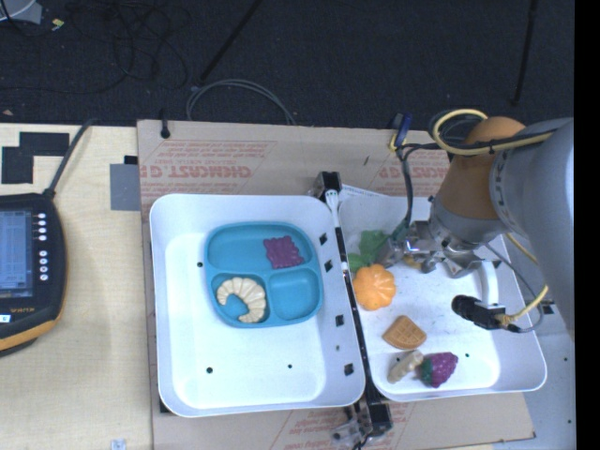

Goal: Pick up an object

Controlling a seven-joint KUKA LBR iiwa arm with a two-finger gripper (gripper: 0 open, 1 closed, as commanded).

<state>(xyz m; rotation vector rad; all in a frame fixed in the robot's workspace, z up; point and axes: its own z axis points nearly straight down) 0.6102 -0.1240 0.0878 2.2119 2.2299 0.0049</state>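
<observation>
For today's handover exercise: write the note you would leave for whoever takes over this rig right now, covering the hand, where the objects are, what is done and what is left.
Hand: low in the right bin, at its upper part, beside the green item; grip state unreadable, nothing seen held.
Right bin: orange pumpkin-like toy, waffle-like piece, purple grapes with a small tan piece beside them.
Left bin: blue tray holding a croissant and a purple item.
Done: nothing lifted.
Left: grasp and lift one object.

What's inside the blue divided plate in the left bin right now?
The blue plate holds a croissant in its lower-left section and purple grapes in its upper-right section. Nothing covers it.
</observation>
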